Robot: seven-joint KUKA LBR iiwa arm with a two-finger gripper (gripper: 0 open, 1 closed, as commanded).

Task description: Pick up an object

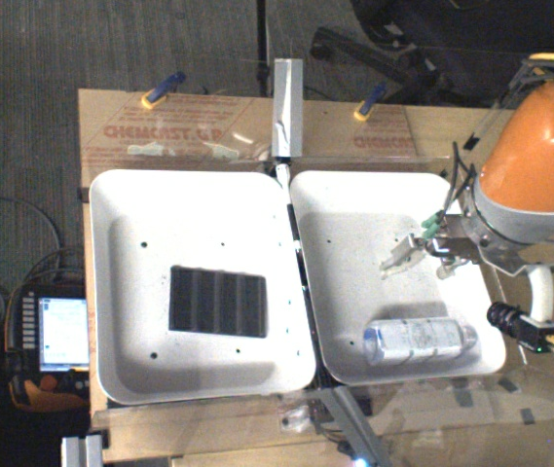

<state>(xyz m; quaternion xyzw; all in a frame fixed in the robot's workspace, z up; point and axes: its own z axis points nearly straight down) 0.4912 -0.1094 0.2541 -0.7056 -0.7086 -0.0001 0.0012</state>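
Clear plastic bottle point(420, 340) on its side, right bin point(354, 212)

Two white bins side by side. Left bin point(121, 212): dark ribbed rectangular tray point(218, 302), lying flat, centre. Right bin point(354, 202): clear plastic bottle point(419, 340) on its side near front wall. Gripper point(401, 254) over right bin, fingers spread, nothing between them, well apart from bottle.

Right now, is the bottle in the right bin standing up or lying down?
Lying down. The bottle rests on its side along the right bin's near edge, its length running across the view. The gripper is above it, apart.
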